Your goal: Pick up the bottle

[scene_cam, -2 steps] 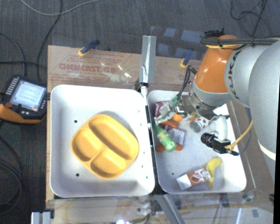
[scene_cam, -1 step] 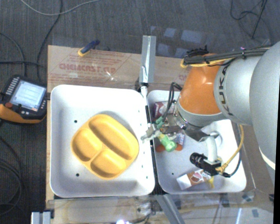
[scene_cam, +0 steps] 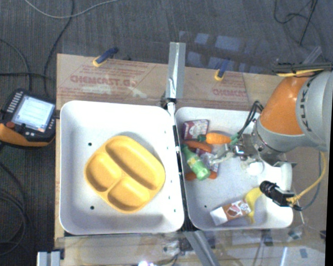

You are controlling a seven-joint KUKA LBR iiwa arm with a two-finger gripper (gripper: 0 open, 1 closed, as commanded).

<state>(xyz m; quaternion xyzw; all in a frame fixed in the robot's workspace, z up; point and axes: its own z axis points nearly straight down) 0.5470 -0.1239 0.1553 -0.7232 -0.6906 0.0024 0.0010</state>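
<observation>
A small green bottle lies on its side in the right bin, close to that bin's left wall, with a reddish end toward the front. My gripper reaches in from the right and hangs just right of the bottle, over the cluster of items at the bin's back left. The grey arm with its orange band covers the bin's back right corner.
An orange carrot, a dark red packet and a red item crowd behind the bottle. A banana and a small carton lie at the front right. A yellow divided dish sits in the left bin.
</observation>
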